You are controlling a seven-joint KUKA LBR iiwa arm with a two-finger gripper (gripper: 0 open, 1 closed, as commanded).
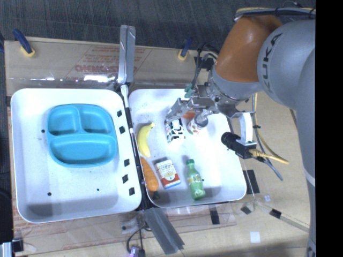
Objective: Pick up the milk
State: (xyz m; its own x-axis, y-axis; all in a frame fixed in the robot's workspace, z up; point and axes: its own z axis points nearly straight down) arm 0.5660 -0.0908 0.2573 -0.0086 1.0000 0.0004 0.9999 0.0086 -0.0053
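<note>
Right now, looking down on the bench from the fixed camera, two shallow white bins sit side by side, the left bin point(21, 143) holding a blue divided plate point(81, 134) that lies flat toward its upper half. The right bin point(236, 183) is the busy one. The milk point(175, 130), a small carton with black and white cow-patch markings, stands in the upper middle of that bin, slightly tilted. Just to its left lies a banana point(143, 139), running along the bin's left wall, and below the banana an orange carrot point(150, 176) lies against the same wall. Beside the carrot, a small red and white box point(168, 174) lies flat, and to the right of that a green bottle point(195, 180) lies on its side near the bin's lower edge. The grey arm point(284, 52) with its orange band comes in from the right and bends down over the right bin. Its gripper point(185, 113) hangs right over the top of the milk, with metal parts and cabling crowding around it; from this angle I cannot tell how the jaws stand, nor whether they touch the carton. A small red-topped object point(199, 123) sits just right of the milk, partly under the wrist, too hidden to name. Blue clamps point(24, 42) grip the cardboard sheet at the bench's far edge.
</note>
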